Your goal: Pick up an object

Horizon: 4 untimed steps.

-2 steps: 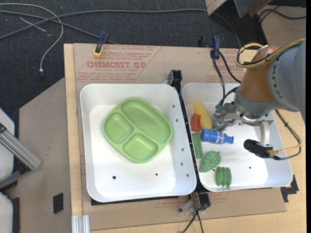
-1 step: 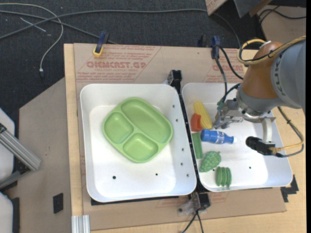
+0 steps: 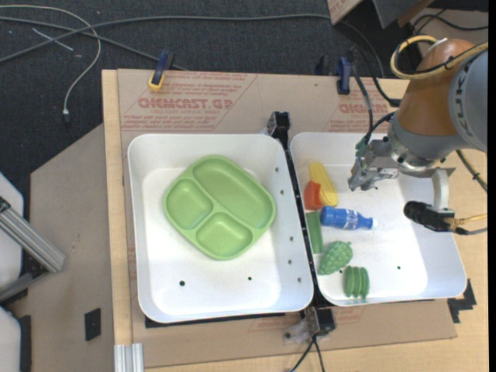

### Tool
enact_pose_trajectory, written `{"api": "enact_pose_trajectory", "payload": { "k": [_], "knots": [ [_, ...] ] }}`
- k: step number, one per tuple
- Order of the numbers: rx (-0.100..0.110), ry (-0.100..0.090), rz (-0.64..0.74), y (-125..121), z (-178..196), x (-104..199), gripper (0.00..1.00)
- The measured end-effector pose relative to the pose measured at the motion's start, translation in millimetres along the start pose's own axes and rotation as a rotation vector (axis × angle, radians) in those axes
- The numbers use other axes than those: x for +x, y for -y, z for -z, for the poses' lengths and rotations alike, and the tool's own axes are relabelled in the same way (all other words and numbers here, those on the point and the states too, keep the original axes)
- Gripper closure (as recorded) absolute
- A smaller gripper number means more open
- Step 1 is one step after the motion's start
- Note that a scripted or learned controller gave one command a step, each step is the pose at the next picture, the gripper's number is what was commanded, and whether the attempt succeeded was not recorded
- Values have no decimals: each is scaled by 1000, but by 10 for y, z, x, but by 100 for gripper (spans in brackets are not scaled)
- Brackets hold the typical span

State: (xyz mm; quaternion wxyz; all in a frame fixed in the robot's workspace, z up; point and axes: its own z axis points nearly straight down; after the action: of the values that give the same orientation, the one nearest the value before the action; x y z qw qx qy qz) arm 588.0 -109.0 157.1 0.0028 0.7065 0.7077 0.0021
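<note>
End effector (image 3: 363, 178) above right bin (image 3: 434, 285), fingertips perhaps blurred, near corn (image 3: 322, 183).

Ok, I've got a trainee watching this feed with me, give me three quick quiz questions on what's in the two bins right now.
1. True or false: the green divided plate lies in the left bin.
2. Which toy lies nearest the gripper? A) blue bottle B) yellow corn C) green pod
3. Fill in: the toys cluster along the ___ wall of the right bin, as the camera sees it.

Key: 1 true; 2 B; 3 left. The gripper hangs over the right bin's upper part with nothing visibly held.
</note>
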Motion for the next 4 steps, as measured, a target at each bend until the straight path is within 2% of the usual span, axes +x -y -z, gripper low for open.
{"api": "enact_pose_trajectory", "payload": {
  "k": [2, 4],
  "knots": [
    [-2, 1, 0, -52, 1285, -28, 100],
    [11, -3, 4, -348, 926, 944, 100]
  ]
}}
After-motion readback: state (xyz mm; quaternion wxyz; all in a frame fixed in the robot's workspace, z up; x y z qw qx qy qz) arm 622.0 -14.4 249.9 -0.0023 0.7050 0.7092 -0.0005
